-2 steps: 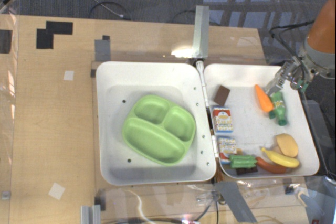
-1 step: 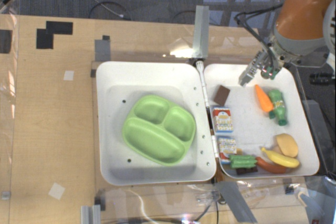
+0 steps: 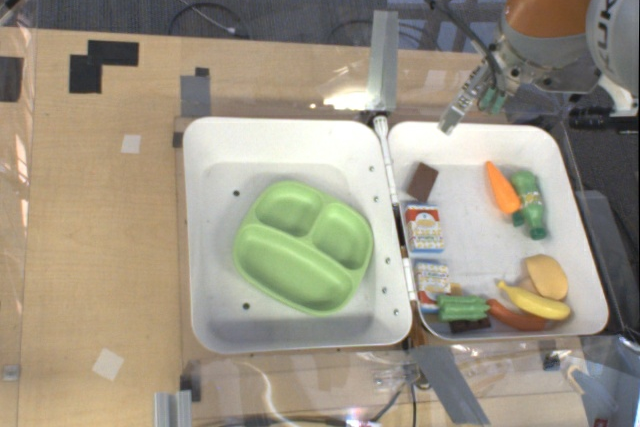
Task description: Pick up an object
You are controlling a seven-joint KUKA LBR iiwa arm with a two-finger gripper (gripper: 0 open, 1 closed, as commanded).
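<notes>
My gripper (image 3: 462, 110) hangs above the far rim of the right bin (image 3: 570, 165), near its left corner, under the orange wrist band. Nothing shows in it. Inside this bin lie a brown block (image 3: 422, 181), an orange carrot (image 3: 501, 187), a green bottle (image 3: 529, 203), two small printed cartons (image 3: 425, 227) along the left wall, a green toy piece (image 3: 462, 305), a yellow banana (image 3: 535, 303) and a tan rounded item (image 3: 546, 275). The brown block is the object nearest the gripper, below and to its left.
The left bin (image 3: 215, 165) holds a green divided plate (image 3: 304, 245). A metal post (image 3: 383, 65) stands behind the seam between the bins. Cables (image 3: 460, 0) trail at the back near the arm. Bare wooden bench (image 3: 90, 215) extends to the left.
</notes>
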